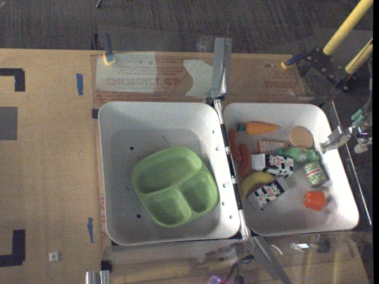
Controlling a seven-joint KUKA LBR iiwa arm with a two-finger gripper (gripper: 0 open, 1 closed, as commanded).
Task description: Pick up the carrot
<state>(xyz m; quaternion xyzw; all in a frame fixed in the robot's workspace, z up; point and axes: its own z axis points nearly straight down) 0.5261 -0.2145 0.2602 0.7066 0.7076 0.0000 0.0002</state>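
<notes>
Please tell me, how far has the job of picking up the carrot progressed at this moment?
Nothing looks done yet. The carrot lies in the right bin, near its far wall, beside the other toy food, and nothing is touching it. The end effector is at the bin's right edge, apart from the carrot; its grip state is unclear. What is left: reaching the carrot, closing on it and lifting it out.

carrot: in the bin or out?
In. The carrot lies on its side at the far end of the right bin, apart from the gripper, which is at the bin's right rim.
</notes>
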